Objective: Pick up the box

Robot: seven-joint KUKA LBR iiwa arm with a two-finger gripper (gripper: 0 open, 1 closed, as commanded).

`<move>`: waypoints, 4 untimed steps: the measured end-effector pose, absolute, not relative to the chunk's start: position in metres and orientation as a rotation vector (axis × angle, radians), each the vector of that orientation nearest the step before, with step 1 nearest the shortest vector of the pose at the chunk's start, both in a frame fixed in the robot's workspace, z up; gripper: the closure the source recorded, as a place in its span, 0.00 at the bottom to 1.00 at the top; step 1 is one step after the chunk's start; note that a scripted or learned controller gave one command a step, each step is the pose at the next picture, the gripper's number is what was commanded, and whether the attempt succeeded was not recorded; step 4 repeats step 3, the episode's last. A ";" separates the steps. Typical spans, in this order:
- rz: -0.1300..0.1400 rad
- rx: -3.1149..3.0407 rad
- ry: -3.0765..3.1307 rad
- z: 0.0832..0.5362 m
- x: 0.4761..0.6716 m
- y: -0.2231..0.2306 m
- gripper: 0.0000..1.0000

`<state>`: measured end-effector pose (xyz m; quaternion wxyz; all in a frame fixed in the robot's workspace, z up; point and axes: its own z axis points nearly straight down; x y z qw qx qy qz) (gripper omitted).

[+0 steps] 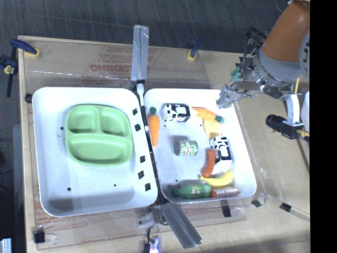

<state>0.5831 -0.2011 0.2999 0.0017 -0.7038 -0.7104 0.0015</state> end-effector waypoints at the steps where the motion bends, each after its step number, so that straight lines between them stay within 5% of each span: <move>1: 0.004 -2.345 -2.087 0.275 0.657 -0.199 1.00; 2: 0.001 -2.308 -2.132 0.331 0.640 -0.203 1.00; 4: 0.004 -2.298 -2.142 0.341 0.641 -0.201 1.00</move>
